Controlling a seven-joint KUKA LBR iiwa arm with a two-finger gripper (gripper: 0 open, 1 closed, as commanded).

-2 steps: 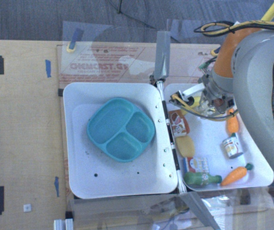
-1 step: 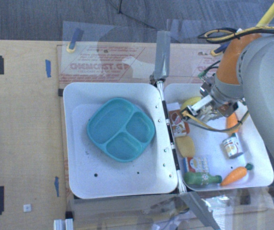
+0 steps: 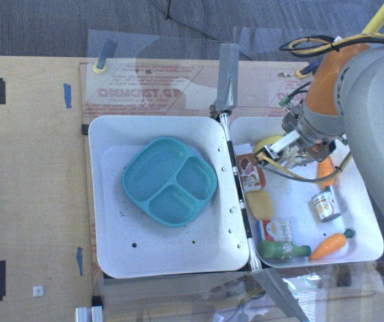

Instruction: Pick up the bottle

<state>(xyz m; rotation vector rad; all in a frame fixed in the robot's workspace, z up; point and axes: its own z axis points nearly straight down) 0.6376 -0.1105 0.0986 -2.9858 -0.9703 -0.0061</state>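
**Operator A:** Confirm the target location.

**Operator B:** I read the green bottle [image 3: 283,250] lying on its side in the right bin [image 3: 370,210], at about 7 o'clock from that bin's centre, close along the near wall. Its neck points toward 3 o'clock, tip just beside the toy carrot [image 3: 329,245]. A small printed carton [image 3: 277,231] lies just beside it at 12 o'clock.

**Operator A:** Gripper status?

**Operator B:** The gripper [image 3: 280,151] hangs over the far end of the right bin, at about 12 o'clock from the bottle and well apart from it. I cannot tell how its jaws stand — cabling and the wrist body hide them. Nothing visible is held.

**Operator A:** Handling estimate?

**Operator B:** I judge it a light, hollow plastic item — stiff enough to take a firm pinch, but smooth and round, so liable to roll or squirt out. It does not look fragile.

**Operator A:** Recommended grasp?

**Operator B:** Take the widest part of the body, jaws closing across the long axis, one at 12 o'clock and one at 6 o'clock. Avoid the neck; it is narrow and crowded by the carrot. The bin wall and the carton leave little room for either finger, in my estimate.

**Operator A:** Other bin?

**Operator B:** The left bin [image 3: 111,247] holds a teal divided plate [image 3: 170,180]. Not relevant.
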